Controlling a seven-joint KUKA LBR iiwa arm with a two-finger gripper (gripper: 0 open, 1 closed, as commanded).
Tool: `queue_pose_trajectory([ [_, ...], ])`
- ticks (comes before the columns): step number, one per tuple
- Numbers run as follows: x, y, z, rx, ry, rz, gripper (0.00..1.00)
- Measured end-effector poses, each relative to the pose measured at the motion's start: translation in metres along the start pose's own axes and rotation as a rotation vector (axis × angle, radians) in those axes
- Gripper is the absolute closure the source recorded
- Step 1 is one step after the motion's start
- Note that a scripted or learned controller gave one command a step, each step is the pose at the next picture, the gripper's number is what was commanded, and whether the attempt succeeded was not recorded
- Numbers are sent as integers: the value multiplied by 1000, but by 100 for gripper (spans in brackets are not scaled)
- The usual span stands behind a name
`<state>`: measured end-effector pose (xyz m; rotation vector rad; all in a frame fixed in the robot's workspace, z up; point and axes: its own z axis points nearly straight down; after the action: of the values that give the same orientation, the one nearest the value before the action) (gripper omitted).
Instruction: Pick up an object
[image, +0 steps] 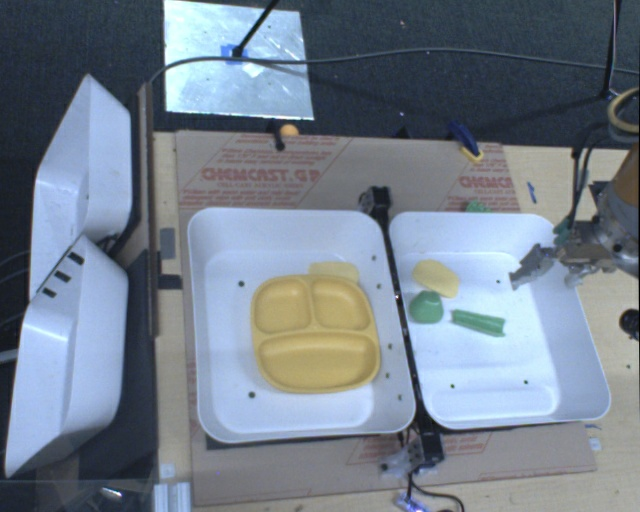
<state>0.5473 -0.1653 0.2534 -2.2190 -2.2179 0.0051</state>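
Gripper (545, 262) hangs over the right bin's (575, 400) far right corner, fingers spread, nothing betw. them — approach step, I'd say. Next: swing toward the green stick (478, 322) mid-bin, drop, close.

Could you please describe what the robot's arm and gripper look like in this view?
At the view's right edge, the arm shows an orange band above a grey metallic wrist. A dark cable loops beside it. The gripper is grey metal, with slim, angular fingers reaching over the right bin.

Dark carpet (450, 40) surrounds a pale bench (560, 170); a shiny metal sheet (238, 60) lies beyond.
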Motion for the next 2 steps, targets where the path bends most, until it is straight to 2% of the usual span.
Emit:
queue_pose_trajectory([
  [1,0,1,-3,-6,-1,-1,0],
  [2,-7,8,47,-2,0,0,0],
])
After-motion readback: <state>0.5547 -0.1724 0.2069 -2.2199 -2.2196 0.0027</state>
